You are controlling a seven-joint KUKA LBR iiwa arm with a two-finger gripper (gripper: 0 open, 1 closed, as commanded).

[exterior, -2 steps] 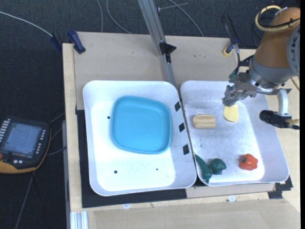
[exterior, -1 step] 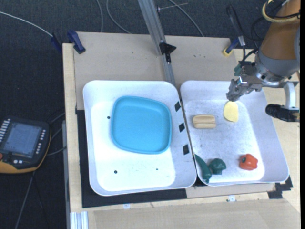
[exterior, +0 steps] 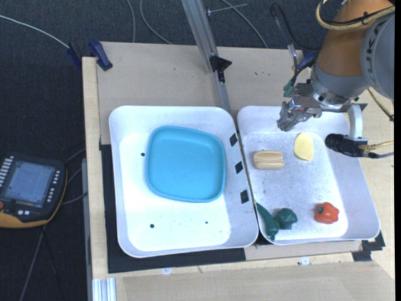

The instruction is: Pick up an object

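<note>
Turquoise plate [exterior: 185, 163], tan bun [exterior: 268, 160], red pepper [exterior: 326, 212] (green-stemmed), white bins [exterior: 128, 231]

A blue plate [exterior: 186, 163] lies in the left bin [exterior: 125, 231], well off to the left of the jaws. Much farther that way, a teach pendant [exterior: 28, 190] rests on the dark floor. A metal pole [exterior: 203, 30] slants up behind, left of the jaws.

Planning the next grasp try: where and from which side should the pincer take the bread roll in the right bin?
Grip the bread roll across its short width at mid-length, coming straight down from above. It lies flat with its long axis left-right, apart from the yellow piece, so fingers probably fit on both long sides. The pincer hovers above it at the far rim.
</note>
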